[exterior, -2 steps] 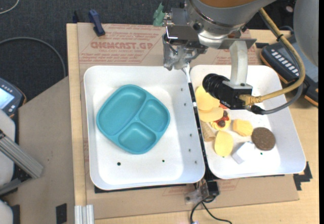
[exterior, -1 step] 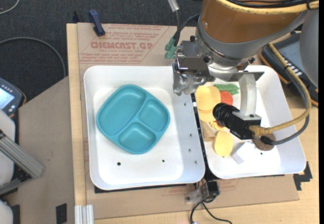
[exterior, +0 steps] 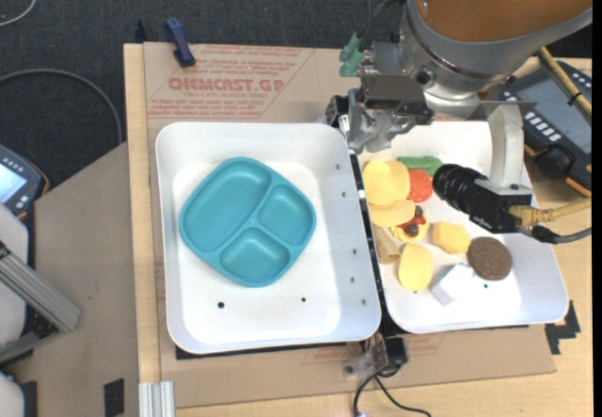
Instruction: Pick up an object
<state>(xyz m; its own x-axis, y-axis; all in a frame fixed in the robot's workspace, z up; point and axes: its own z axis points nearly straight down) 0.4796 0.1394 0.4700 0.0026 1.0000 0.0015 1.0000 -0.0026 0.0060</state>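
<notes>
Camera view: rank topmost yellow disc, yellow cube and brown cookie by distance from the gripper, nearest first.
1. Topmost yellow disc: right bin's upper left, just below the gripper.
2. Yellow cube: middle of the right bin.
3. Brown cookie: right bin, lower right.

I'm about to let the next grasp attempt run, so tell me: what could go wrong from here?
1. The gripper hangs over the far left corner of the right bin, close to where its edge meets the left bin. A straight descent may strike that edge instead of an object.
2. The yellow pieces, red piece and green piece lie crowded together, so a grasp may nudge or catch neighbours.
</notes>
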